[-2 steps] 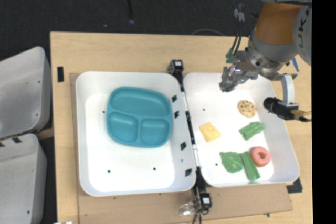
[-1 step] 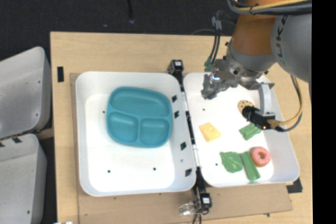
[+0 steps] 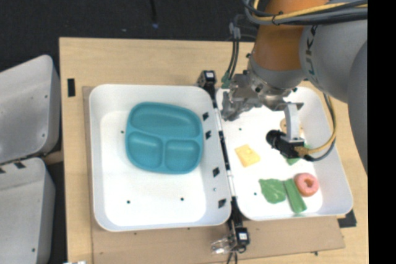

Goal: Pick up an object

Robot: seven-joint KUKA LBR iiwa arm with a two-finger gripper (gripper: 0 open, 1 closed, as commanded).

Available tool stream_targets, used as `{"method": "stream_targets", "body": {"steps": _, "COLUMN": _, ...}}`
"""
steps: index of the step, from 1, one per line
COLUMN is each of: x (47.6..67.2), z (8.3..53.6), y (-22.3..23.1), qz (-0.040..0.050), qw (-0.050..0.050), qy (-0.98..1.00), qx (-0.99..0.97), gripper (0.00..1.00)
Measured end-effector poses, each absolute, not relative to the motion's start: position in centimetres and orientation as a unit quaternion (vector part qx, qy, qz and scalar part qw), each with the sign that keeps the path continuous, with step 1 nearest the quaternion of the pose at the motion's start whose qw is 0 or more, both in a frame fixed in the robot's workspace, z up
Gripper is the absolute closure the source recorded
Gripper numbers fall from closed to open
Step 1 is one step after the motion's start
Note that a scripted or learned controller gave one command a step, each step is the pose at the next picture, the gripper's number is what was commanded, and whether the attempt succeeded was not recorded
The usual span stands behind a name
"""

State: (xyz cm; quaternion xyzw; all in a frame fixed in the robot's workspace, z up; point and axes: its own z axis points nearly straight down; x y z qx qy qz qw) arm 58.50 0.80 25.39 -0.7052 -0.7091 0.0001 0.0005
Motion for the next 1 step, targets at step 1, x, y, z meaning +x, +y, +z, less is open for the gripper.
{"method": "stream_targets", "body": {"steps": 1, "x": 57.08, "z": 25.97, "y": 5.8, "qz": -0.0005, "qw": 0.001, "qy": -0.71, "qx": -0.704, "gripper": 1.0}}
